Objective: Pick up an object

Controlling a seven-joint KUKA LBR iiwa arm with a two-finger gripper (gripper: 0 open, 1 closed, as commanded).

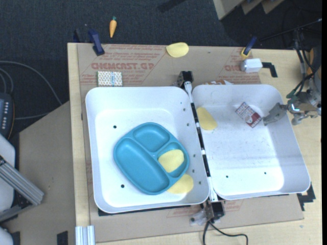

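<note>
The blue divided plate (148, 157), with a yellow piece (171, 160) in one compartment, sits in the left bin (97, 116) well away from the tool (278, 112). The tool hangs at the right bin's (286, 152) far right edge, and whether it is spread I cannot tell. The small red-and-white packet (248, 113) just beside it is the likeliest pick — centre over it, descend squarely, close before lifting

A cardboard-topped bench (153, 65) carries two shallow white bins side by side, the left bin (97, 137) and the right bin (291, 152), their inner rims touching. A yellow object (177, 49) lies on the board near its far edge, a small patterned packet (110, 78) just beyond the left bin, and a white block (252, 65) beyond the right bin.
</note>
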